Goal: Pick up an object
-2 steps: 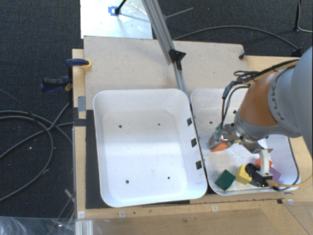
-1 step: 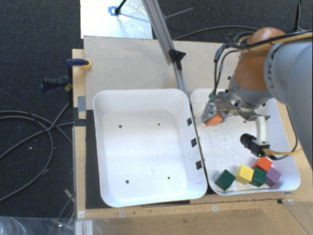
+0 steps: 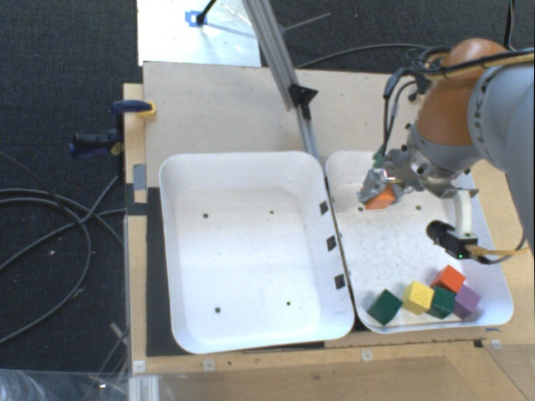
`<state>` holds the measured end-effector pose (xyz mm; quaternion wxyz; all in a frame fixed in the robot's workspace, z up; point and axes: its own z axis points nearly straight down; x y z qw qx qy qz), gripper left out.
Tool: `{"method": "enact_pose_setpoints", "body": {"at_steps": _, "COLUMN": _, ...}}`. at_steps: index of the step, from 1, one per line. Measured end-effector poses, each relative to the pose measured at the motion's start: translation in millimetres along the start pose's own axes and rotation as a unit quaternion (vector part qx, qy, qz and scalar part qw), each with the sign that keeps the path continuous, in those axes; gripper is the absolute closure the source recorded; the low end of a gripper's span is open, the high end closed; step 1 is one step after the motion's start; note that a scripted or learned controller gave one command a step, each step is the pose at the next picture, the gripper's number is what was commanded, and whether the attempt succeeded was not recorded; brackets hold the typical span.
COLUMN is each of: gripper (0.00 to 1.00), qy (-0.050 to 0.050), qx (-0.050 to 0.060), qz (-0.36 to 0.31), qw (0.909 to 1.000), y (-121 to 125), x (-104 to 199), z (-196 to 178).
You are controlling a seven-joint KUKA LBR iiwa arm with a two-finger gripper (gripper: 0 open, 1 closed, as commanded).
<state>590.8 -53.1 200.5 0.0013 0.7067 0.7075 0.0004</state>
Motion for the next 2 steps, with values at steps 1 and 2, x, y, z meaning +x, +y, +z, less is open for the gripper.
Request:
{"method": "enact_pose_setpoints", "body": {"at_steps": 1, "gripper": 1.0, "qy": 0.002, "qx": 0.002, "qz": -0.004, "qw": 1.0, "y": -7.9, "x": 53.0, "z": 11.0}}
{"method": "enact_pose_setpoints", "body": {"at_steps": 2, "gripper": 1.0, "qy": 0.003, "qx": -0.003, "qz": -0.006, "qw": 1.0, "y": -38.0, "x": 137.3, "z": -97.4}}
